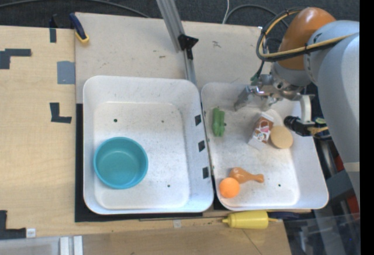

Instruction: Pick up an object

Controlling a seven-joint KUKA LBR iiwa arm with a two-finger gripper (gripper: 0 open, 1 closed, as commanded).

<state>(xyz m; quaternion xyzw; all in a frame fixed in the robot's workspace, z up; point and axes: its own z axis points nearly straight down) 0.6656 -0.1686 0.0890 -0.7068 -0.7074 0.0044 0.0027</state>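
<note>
My gripper hangs over the back of the right bin, reaching in from the right; its metal fingers are small and blurred. A green pepper-like object lies at the bin's left side, left of and below the gripper. A small white and red carton and a tan round object lie together just below the gripper. An orange ball and a tan drumstick-shaped object rest near the bin's front. Nothing shows between the fingers.
The left bin holds a teal bowl at its front left. A yellow bottle lies on the bench in front of the right bin. A grey pole slants over the bench's back. Cables loop behind the right bin.
</note>
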